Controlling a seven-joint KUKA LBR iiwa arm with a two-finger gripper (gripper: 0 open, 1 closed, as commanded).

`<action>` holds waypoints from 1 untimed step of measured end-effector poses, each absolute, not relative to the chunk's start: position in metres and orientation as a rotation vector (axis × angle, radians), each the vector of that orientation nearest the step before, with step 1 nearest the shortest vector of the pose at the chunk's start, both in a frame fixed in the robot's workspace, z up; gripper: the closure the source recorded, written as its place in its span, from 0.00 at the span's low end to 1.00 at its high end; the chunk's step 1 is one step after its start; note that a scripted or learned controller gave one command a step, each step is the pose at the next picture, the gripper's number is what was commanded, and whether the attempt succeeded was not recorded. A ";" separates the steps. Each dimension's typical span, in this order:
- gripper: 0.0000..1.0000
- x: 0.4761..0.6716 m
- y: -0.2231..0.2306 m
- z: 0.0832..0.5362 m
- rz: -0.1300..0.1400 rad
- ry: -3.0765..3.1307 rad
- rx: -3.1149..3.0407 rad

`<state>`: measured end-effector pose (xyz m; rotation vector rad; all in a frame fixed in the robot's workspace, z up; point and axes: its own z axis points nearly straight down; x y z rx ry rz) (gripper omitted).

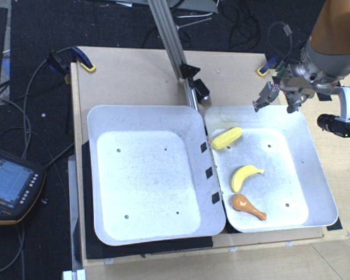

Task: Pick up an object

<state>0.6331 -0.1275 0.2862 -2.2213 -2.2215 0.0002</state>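
In the right bin (303,156) lie three toy foods. A yellow corn cob (227,138) rests near the bin's far left corner. A yellow banana (244,176) lies in the middle, and an orange drumstick-shaped piece (247,206) sits near the front left. My gripper (278,99) hangs above the bin's far rim, open, with nothing between its fingers. It is well above and to the right of the corn cob.
The left bin (105,127) sits beside the right one. A slanted metal pole (170,34) with a black clamp rises behind the bins. Yellow-blue clamps hold the bench's far corners. A handheld pendant (9,185) lies off the bench to the left.
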 end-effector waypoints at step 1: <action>0.00 0.634 -0.122 0.242 0.004 -2.220 -2.219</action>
